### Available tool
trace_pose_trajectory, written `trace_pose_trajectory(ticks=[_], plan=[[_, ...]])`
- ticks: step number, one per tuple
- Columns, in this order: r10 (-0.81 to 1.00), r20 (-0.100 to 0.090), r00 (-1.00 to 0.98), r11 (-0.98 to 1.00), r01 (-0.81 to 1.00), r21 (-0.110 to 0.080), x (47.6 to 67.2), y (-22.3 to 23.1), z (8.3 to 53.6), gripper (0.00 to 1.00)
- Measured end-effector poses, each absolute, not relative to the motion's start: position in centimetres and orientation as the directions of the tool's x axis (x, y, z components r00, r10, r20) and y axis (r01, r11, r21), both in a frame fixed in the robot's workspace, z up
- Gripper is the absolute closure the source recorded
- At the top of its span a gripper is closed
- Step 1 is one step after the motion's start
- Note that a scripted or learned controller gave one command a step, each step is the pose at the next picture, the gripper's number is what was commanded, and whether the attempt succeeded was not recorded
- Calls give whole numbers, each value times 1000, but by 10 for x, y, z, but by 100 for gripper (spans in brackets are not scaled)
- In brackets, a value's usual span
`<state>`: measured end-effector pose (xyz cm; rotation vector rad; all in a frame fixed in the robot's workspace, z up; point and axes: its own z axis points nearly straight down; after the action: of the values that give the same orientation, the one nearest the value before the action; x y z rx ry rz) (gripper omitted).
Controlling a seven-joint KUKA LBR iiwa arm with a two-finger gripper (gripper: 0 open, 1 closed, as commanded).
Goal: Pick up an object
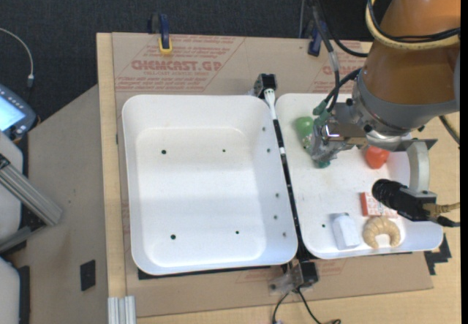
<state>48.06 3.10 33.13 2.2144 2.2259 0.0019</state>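
My gripper [322, 151] hangs low over the upper left part of the right bin [314, 238], under the grey and orange wrist. A green object [303, 125] lies just to its upper left, close to it. To its right sits an orange-red object [376, 158]. Toward the front of the bin lie a small red-and-white box [368, 204], a pale grey block [344, 231] and a tan croissant-shaped object [383, 231]. The wrist hides part of the bin's far right side.
The left bin [139, 191] stands beside the right one, their rims meeting along a dark seam [284, 169]. Both rest on a cardboard sheet [183, 59] held by blue clamps [164, 30]. A black-and-white fitting [265, 85] sits at the seam's far end.
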Motion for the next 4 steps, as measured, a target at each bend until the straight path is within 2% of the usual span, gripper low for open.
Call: trace_pose_trajectory(ticks=[1,2,3,4], plan=[[1000,-2,3,-3,1000,-14,478,10,248,100],[1000,-3,0,0,1000,-9,481,11,259,100],[1000,0,-5,5,1000,-12,500,65,195,100],[1000,-3,5,-5,1000,-2,532,12,213,100]])
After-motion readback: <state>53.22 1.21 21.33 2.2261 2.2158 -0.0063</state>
